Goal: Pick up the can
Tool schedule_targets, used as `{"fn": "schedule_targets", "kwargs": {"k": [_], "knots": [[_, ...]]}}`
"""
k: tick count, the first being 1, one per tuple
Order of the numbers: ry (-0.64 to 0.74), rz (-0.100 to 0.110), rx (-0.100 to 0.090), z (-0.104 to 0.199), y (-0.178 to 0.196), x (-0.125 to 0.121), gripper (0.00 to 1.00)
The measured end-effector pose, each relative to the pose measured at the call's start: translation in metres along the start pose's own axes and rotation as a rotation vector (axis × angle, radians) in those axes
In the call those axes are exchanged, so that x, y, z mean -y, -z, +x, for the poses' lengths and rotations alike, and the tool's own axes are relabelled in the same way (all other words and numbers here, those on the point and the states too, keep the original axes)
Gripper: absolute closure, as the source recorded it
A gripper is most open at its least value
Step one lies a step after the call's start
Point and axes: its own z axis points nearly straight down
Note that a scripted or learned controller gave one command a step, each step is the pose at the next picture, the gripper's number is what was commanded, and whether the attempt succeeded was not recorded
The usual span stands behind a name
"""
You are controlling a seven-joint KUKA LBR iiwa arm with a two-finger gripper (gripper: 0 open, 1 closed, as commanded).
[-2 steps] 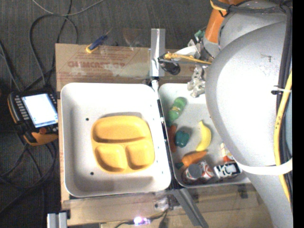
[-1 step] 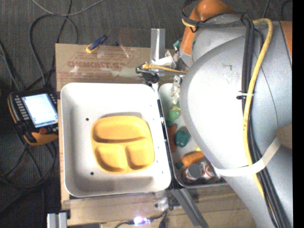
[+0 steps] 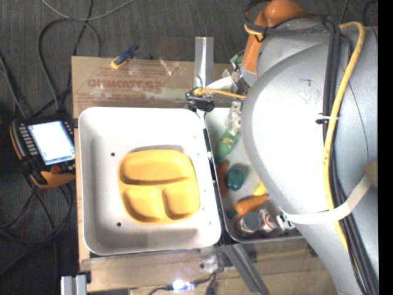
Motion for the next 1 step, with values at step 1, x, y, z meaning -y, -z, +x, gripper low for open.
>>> {"fn": "schedule_targets", "kwargs": {"k": [1], "knots": [[-0.050,0.005,-0.001,-0.0035,0.0381,-0.0142,1.00]]}}
